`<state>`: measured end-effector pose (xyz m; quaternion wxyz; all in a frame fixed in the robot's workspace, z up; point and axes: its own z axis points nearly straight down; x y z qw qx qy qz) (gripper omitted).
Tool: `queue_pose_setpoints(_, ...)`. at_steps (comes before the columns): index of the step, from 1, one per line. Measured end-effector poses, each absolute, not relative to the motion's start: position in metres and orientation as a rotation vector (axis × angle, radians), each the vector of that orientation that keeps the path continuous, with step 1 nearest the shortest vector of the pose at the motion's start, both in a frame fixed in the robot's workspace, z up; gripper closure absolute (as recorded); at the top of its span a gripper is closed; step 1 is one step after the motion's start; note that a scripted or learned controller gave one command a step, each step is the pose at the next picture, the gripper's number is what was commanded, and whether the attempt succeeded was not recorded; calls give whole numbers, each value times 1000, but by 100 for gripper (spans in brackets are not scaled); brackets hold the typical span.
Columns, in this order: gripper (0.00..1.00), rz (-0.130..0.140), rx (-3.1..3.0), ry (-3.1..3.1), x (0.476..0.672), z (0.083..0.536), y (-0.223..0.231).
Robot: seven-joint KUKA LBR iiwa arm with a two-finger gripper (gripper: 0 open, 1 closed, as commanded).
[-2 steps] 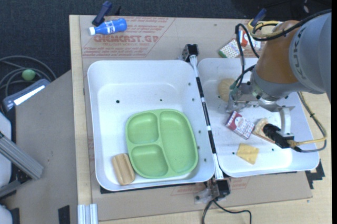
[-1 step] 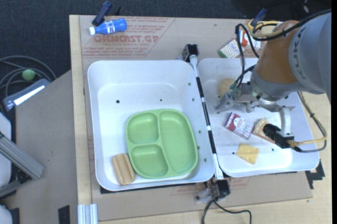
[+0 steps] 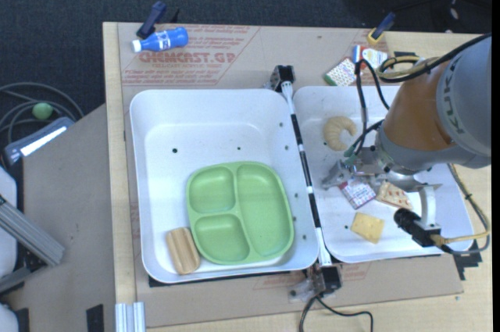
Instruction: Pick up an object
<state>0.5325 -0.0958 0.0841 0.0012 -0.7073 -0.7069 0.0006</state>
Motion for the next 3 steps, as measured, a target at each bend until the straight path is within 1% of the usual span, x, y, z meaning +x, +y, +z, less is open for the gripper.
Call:
queue_pose_setpoints(1, 0, -1, -2222, -2222, 551, 84, -98)
queue_pose_setpoints(2, 100, -2, -2224, -2222, 551, 94, -98)
queue_pose_setpoints(3, 100, -2, -2220, -2223, 518, 185, -31)
